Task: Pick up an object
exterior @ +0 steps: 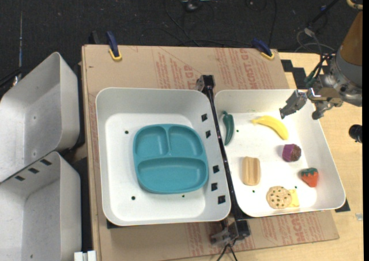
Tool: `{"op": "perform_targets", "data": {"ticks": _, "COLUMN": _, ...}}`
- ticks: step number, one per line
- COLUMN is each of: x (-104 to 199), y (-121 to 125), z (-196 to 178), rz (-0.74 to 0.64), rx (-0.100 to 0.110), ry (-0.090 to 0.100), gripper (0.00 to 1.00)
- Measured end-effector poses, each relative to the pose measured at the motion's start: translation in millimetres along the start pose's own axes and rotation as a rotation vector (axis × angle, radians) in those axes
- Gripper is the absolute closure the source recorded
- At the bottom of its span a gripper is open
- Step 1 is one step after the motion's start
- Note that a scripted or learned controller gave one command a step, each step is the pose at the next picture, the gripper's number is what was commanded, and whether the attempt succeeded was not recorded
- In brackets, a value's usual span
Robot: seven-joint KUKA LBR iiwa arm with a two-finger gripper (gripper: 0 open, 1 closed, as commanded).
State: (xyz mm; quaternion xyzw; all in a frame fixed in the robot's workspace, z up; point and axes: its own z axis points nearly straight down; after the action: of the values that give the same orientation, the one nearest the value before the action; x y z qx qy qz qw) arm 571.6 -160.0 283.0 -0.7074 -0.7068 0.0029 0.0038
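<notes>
Dark carpet and loose cables surrounded your desk [155,64], a brown board clamped at its far edge, and on it two shallow white bins sat side by side. Your left bin [109,110] carried a teal divided plate [170,158], lying flat in the middle, likely parked there as the drop-off spot. Your right bin [328,162] held the small things, spread well apart from each other, which I judge left room for fingers to come down around any one of them: a banana [272,125] near the far side, a green piece [228,127] against the dividing wall, a purple fruit [291,152], a tan bread-like block [251,170], a strawberry [310,177] and a cookie [279,197] near the front edge.

Your tool [304,106] hung above the far right corner of that right bin, its two dark fingers spread and released, with nothing between them. The banana lay nearest, just down and to the left of the tool, apart from it and untouched. My judgement is that it was the likeliest target, and that the tool needed to shift left and descend before closing. Nothing was lifted yet.
</notes>
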Motion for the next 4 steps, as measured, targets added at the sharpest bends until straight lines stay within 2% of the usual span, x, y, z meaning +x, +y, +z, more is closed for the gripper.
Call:
{"op": "perform_targets", "data": {"ticks": 1, "x": 0, "y": 2, "z": -5, "rz": -0.002, "rx": -0.010, "ry": -0.002, "gripper": 0.00}}
{"op": "perform_targets", "data": {"ticks": 3, "x": -1, "y": -4, "z": 93, "rz": 0.000, "rx": -0.005, "ry": -0.001, "gripper": 0.00}}
{"op": "perform_targets", "data": {"ticks": 4, "x": -6, "y": -2, "z": 156, "rz": 0.001, "rx": -0.004, "ry": 0.000, "gripper": 0.00}}
